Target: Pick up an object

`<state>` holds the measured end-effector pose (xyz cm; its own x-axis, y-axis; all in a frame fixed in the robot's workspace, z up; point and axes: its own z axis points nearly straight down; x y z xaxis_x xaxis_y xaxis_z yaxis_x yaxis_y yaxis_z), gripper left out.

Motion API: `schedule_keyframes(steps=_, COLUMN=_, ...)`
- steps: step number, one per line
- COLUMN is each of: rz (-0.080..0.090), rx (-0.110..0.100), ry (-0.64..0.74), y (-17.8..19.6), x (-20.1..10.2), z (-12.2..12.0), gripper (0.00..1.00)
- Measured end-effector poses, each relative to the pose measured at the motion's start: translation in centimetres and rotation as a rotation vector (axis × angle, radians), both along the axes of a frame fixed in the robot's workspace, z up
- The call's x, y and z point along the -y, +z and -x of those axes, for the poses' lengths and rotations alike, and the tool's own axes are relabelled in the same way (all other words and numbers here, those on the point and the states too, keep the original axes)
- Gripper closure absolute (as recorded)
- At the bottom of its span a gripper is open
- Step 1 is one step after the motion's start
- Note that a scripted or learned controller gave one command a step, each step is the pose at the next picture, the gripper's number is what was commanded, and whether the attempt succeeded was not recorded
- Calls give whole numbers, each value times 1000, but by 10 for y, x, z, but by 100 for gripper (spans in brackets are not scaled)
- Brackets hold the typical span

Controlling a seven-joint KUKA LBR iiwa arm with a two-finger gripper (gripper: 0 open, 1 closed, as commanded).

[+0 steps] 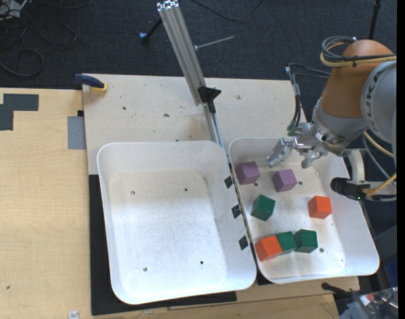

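Now | bench (149, 105): pale, speckled | floor (89, 25): dark, cabled | jaws (296, 153): apart, empty

The bench (156, 111) was a pale speckled board carrying two shallow white bins side by side, the left bin (116, 178) and the right bin (362, 244), their edges touching. Near its far left corner lay a blue and yellow clamp (91, 82).

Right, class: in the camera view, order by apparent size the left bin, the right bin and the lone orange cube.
1. Left bin
2. Right bin, partly covered by the arm
3. Lone orange cube, by far the smallest
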<state>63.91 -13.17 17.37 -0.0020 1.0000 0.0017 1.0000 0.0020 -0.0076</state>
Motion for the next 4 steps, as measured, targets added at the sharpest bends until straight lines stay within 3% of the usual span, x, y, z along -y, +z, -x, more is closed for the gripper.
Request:
schedule_keyframes(steps=1, rz=10, rx=13, ry=1, y=-56, x=-2, z=-4, gripper=0)
schedule_keyframes(steps=2, rz=3, rx=5, ry=-5, y=-49, x=-3, z=-1, gripper=100)
schedule_keyframes(steps=4, rz=2, rx=8, ry=0, y=42, x=-3, z=-13, gripper=100)
